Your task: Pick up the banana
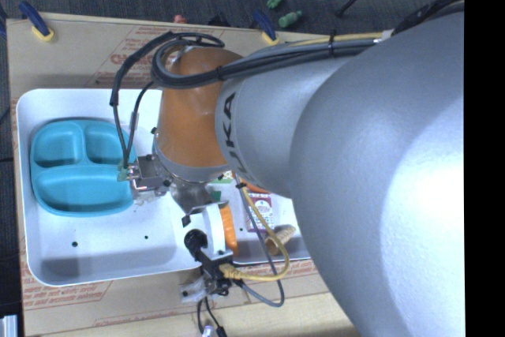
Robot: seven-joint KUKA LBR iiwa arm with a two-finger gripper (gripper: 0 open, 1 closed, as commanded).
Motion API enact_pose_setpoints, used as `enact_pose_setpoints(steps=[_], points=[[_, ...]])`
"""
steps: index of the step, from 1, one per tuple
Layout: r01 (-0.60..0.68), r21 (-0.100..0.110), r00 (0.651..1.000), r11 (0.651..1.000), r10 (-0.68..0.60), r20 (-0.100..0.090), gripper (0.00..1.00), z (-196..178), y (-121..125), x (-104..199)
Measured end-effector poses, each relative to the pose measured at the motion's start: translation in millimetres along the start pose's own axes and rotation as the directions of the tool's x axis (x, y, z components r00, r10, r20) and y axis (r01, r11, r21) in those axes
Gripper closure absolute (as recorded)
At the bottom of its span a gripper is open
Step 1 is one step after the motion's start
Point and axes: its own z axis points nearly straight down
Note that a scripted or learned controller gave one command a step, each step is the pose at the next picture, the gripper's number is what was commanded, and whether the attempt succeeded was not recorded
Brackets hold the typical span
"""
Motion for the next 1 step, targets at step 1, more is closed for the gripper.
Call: enact_pose_setpoints(steps=[1], points=[[0.190,-0.004,0.982,0.982,-0.190,0.001,1.00,-26.3,-5.1,-58.5]])
